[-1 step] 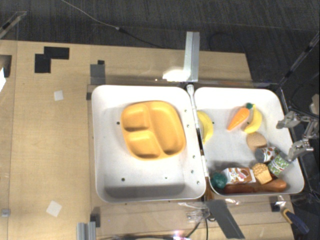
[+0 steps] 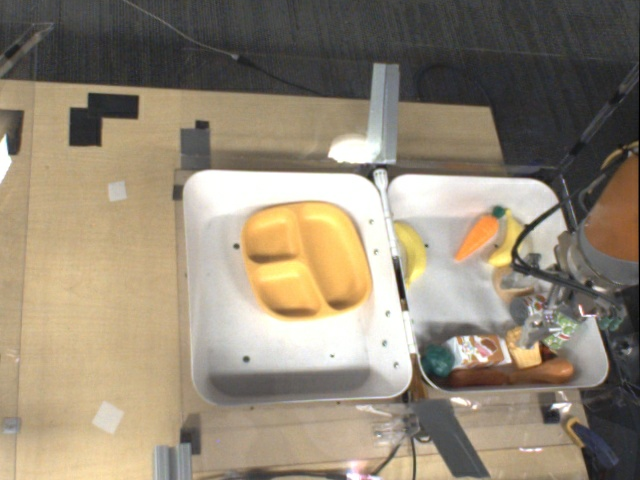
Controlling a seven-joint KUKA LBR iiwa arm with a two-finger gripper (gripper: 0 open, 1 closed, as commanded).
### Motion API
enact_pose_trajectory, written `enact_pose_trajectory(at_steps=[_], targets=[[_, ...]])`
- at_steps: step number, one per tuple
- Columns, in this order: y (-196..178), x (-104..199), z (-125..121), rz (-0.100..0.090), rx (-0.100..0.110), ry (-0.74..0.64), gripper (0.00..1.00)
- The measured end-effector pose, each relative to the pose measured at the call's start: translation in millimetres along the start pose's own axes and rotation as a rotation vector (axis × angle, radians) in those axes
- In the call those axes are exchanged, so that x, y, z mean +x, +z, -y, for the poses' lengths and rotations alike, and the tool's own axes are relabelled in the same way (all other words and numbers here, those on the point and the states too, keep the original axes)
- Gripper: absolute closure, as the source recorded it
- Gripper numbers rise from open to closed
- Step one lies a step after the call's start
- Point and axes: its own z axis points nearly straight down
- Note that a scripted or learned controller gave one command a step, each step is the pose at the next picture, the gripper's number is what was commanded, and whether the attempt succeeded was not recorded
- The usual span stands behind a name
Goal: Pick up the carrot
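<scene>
Wooden counter [image 2: 90, 298] carries two shallow white bins side by side. Left bin [image 2: 215, 368] holds one yellow divided plate [image 2: 303, 258], three compartments, lying roughly at the bin's centre and slightly rotated. At the seam between the bins, a yellow rounded item [image 2: 411, 249] sits against the left wall of the right bin [image 2: 440, 193]. Carrot [image 2: 477, 236] lies in the upper middle of the right bin, orange body pointing down-left, green top toward the upper right, touching a banana [image 2: 508, 240] just to its right. Along the near wall of that bin: a small printed packet [image 2: 475, 349] with a teal item at its left end, and a brown sausage [image 2: 515, 373] lying lengthwise. Arm's jaws [image 2: 545, 323] hang over the lower right part of the right bin (cables and clutter mask the tips), well apart from the carrot; cannot tell how far open they are, nor whether they hold anything.
</scene>
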Motion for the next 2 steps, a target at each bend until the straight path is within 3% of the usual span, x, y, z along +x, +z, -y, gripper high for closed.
enact_pose_trajectory(at_steps=[1,2], targets=[[33,-63,-24,0.01,0.004,-0.099,0.0],[35,-148,-15,-0.015,-0.005,-0.292,0.0]])
